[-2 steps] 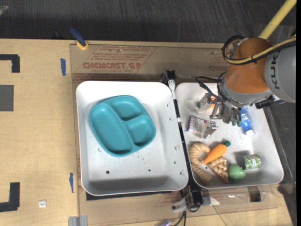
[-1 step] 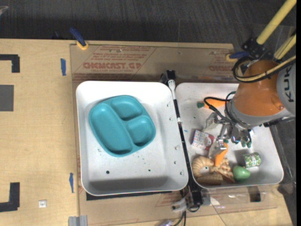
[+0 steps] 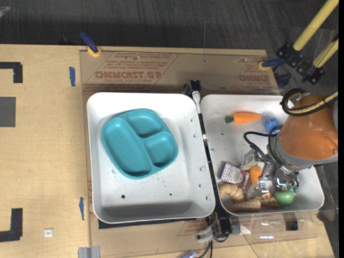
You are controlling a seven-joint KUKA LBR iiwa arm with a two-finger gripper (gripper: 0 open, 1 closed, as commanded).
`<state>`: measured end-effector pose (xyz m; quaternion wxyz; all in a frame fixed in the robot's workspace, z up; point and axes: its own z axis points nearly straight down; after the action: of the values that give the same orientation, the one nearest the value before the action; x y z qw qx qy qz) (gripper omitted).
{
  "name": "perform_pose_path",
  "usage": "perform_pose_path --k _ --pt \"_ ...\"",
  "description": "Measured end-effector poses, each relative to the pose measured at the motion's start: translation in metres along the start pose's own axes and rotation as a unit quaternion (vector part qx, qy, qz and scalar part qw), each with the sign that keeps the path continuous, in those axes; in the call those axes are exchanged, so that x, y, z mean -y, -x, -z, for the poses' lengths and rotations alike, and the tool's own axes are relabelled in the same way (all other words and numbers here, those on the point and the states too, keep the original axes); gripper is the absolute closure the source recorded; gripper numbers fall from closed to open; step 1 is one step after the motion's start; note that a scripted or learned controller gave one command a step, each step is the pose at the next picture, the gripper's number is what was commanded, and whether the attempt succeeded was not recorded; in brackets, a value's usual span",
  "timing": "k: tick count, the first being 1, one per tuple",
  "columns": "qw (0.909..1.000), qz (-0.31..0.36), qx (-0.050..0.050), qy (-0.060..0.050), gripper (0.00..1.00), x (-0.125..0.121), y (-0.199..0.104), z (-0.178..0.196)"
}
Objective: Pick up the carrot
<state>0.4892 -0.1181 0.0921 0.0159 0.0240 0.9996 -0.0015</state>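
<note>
We see smooth, faintly glossy white plastic in both bins (image 3: 102, 160), and a matt teal plastic tray (image 3: 140, 142). The desk (image 3: 43, 160) looks like matt cardboard. The carrot (image 3: 246, 117) seems smooth plastic, the end effector (image 3: 270, 180) shiny metal.

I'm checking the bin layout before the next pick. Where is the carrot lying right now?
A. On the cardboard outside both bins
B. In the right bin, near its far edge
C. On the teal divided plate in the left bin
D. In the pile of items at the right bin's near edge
B. The carrot lies alone on the floor of the right bin near the far wall, apart from the cluttered pile nearer the camera.
</note>
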Motion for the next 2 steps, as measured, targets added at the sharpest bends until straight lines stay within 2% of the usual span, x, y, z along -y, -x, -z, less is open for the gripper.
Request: perform_pose_path --k 1,2 --pt "1.0 0.001 0.002 0.0 1.0 -0.0007 0.0018 0.0109" --pt "1.0 0.001 0.004 0.0 0.0 -0.0011 0.0033 0.0118"
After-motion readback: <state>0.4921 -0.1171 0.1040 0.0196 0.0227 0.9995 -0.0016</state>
